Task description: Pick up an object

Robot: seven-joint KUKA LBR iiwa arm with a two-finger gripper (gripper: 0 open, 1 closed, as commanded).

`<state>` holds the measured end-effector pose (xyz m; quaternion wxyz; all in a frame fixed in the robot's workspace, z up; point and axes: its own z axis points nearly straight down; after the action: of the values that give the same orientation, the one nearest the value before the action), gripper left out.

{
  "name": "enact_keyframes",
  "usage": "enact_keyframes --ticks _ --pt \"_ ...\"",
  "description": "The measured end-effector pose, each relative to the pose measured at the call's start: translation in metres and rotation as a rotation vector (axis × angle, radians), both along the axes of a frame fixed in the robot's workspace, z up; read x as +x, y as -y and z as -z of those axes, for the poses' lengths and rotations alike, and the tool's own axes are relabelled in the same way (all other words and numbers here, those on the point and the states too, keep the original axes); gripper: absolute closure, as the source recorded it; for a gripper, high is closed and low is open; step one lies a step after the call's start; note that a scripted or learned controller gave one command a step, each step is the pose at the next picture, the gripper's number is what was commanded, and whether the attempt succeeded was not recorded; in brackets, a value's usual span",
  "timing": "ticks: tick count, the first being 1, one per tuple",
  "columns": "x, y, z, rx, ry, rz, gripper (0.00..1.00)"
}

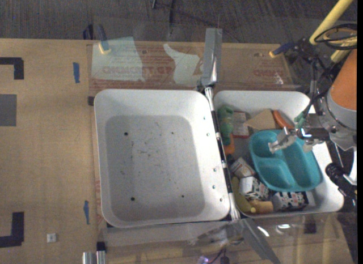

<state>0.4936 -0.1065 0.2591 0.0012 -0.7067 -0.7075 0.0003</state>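
The right bin (334,200) holds a pile of objects. A teal two-compartment dish (283,164) lies in its middle. Around it lie a green bottle (226,115), an orange item (228,141), a brown cardboard piece (261,119), small printed cartons (252,186), a yellow banana-like item (247,203) and a black-and-white patterned box (292,200). My gripper (282,141) reaches in from the right and hangs over the dish's upper rim. Its pale fingers (275,145) are spread apart, with nothing seen between them.
The left bin (108,110) shows a speckled grey floor. A metal divider (211,59) stands between the bins at the back. Cables and a yellow pole (337,8) crowd the upper right. The arm's orange band (347,84) sits at the right edge.
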Motion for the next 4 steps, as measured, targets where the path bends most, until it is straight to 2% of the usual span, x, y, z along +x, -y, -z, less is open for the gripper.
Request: enact_keyframes --ticks 1,2,3,4 --pt "0.071 0.068 0.044 -0.002 0.004 -0.07 0.0" --pt "0.072 0.069 0.033 -0.004 0.009 -0.069 1.0" --pt "0.072 0.069 0.033 -0.004 0.009 -0.069 0.0" --pt "0.098 0.107 0.162 -0.005 0.01 -0.127 0.0"
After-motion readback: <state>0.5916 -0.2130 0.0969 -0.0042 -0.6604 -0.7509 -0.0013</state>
